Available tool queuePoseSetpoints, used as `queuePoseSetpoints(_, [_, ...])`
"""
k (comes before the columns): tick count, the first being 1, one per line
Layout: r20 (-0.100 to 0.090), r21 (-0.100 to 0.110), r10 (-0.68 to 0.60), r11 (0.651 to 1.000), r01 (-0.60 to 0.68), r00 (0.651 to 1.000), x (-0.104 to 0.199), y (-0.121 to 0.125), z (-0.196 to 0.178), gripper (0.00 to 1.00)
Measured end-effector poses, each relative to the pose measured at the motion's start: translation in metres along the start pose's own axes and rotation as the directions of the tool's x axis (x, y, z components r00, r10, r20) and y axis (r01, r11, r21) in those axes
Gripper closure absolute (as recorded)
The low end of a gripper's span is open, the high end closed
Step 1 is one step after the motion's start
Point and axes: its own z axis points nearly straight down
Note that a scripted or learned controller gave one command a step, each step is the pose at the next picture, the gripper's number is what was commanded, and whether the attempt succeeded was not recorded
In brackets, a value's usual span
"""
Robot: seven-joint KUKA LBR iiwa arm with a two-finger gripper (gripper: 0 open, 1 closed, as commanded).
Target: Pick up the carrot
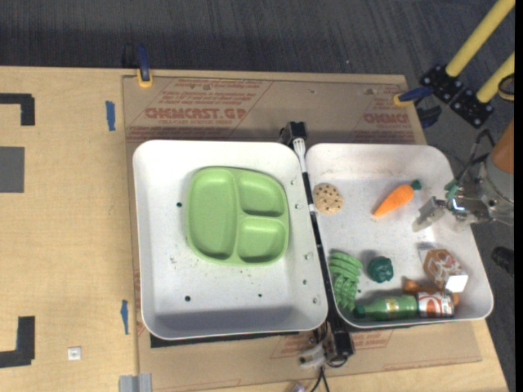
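Camera view: carrot (pixel 395 200) lies in right bin (pixel 359 158), far part, tip pointing near-left. Pincer (pixel 435 211) just right of it, low, spread, pinching nothing. Step: approach. Next move likely calls for shift left over carrot, descend, close.

I'm seeing dark grey carpet (pixel 245 15) beyond the bench's far edge. The bench (pixel 65 219) is pale wood, a printed cardboard sheet (pixel 270 104) clamped at its far edge, light even.
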Motion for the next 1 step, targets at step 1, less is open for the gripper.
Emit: queuePoseSetpoints(1, [0.001,-0.005,0.080,0.997,-0.080,0.997,0.0271,0.0584,0.0488,0.00])
